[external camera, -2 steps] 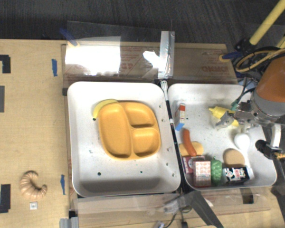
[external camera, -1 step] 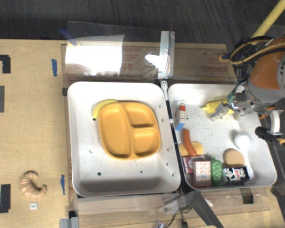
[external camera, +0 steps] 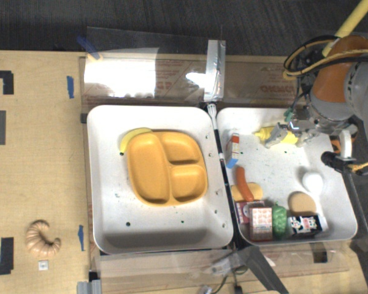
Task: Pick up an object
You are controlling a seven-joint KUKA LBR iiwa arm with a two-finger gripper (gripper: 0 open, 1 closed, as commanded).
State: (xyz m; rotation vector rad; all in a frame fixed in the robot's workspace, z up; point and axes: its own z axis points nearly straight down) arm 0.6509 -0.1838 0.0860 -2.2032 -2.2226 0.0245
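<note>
My gripper [external camera: 288,137] hangs over the far part of the right bin [external camera: 331,164]. It is open, and its two grey fingers [external camera: 273,138] stand on either side of a small yellow object [external camera: 283,136] lying on the bin floor. The object's left end pokes out past the left finger. Nothing is lifted. Along the bin's left and near sides lie a small red-capped bottle [external camera: 234,143], an orange-red sausage [external camera: 244,183], a white ball [external camera: 311,180], a tan bun [external camera: 302,202], a black box [external camera: 306,224], a green item [external camera: 279,221] and a pink-red box [external camera: 260,219].
The left bin [external camera: 104,182] holds an orange divided plate [external camera: 167,166] with a yellow piece [external camera: 134,136] sticking out from under its far left corner. A tan curled toy [external camera: 43,237] lies on the bench at the near left. The divider between the bins [external camera: 219,164] runs just left of the bottle.
</note>
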